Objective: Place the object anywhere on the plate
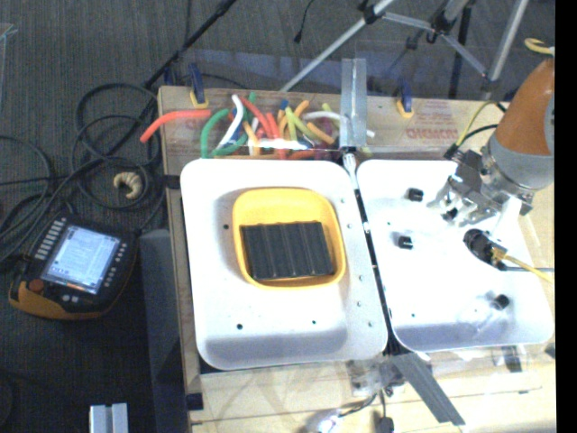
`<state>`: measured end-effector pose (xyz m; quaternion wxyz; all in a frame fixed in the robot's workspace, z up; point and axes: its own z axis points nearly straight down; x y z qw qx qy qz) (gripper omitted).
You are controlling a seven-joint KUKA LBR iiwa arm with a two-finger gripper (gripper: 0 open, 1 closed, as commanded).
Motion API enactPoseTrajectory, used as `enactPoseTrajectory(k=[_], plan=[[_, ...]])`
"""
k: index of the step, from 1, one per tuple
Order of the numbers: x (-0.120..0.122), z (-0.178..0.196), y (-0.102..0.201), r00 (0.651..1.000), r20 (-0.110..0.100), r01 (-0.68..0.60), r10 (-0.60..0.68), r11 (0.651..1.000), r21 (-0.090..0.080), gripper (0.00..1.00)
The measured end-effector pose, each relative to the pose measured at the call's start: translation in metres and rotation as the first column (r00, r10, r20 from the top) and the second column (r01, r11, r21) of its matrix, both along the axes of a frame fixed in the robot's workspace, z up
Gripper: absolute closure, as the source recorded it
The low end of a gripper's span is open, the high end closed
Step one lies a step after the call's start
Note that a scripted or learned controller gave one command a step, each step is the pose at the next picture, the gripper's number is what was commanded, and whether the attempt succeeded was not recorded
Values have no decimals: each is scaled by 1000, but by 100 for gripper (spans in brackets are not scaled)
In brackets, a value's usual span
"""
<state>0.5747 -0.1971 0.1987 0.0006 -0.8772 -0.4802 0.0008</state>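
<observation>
Claw: hangs over the right bin, toward its far right corner. Too blurred to tell whether it is spread or pressed together, and no thing can be made out in its hold.
Object: probably one of two small black pieces on the right bin's floor. The far black piece lies toward the far left corner, near the claw. The near black piece lies by the left wall, about midway along it.
Plate: yellow plate in the middle of the left bin, with a dark ridged slab covering most of its floor.
Risk at the grasp: both pieces are tiny and lie low, so a slightly off descent would likely close on nothing or flick the piece against the wall.
Risk in the carry: the bins' meeting walls lie on the way, and a weakly pinched piece could drop there, short of the plate.
Risk at release: a piece landing on the ridges may bounce or roll over the rim into the bin. Only a narrow yellow margin is bare.
</observation>
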Motion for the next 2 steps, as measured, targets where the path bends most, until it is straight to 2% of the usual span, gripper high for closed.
enactPoseTrajectory(k=[1, 2], plan=[[-62, -40, 62, 995, -4, 98, -98, 995, 1, 100], [-91, -16, 121, 998, -2, -70, 70, 998, 1, 100]])
